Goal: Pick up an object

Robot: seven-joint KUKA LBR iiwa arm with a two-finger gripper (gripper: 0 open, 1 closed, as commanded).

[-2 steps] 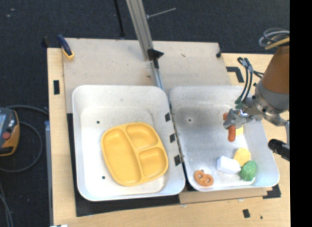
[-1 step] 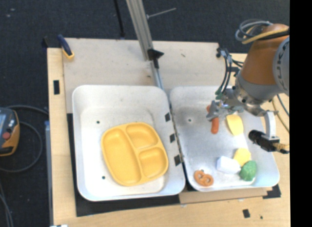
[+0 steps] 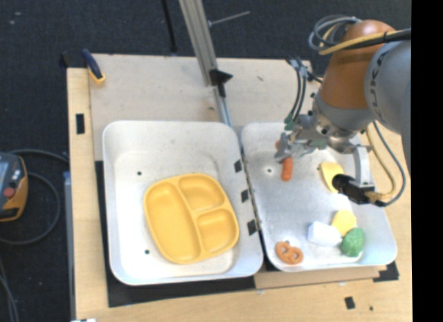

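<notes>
My gripper point(image 3: 289, 153) hangs over the upper middle of the right bin point(image 3: 297, 206). A small orange carrot-shaped piece point(image 3: 286, 169) sits directly at the gripper's lower tip, touching or just beneath it. I cannot tell whether the piece is gripped or lying on the bin floor. A yellow piece point(image 3: 330, 172) lies to its right, partly under the arm. Along the bin's front edge lie an orange pretzel-shaped piece point(image 3: 288, 252), a white piece point(image 3: 320, 233), a yellow block point(image 3: 344, 220) and a green piece point(image 3: 352, 242).
The left bin point(image 3: 124, 154) holds a yellow compartment plate point(image 3: 192, 217). A metal post point(image 3: 201, 37) rises behind the bins, near their shared wall. The arm's orange band and grey body point(image 3: 360, 71) cover the right bin's far right corner.
</notes>
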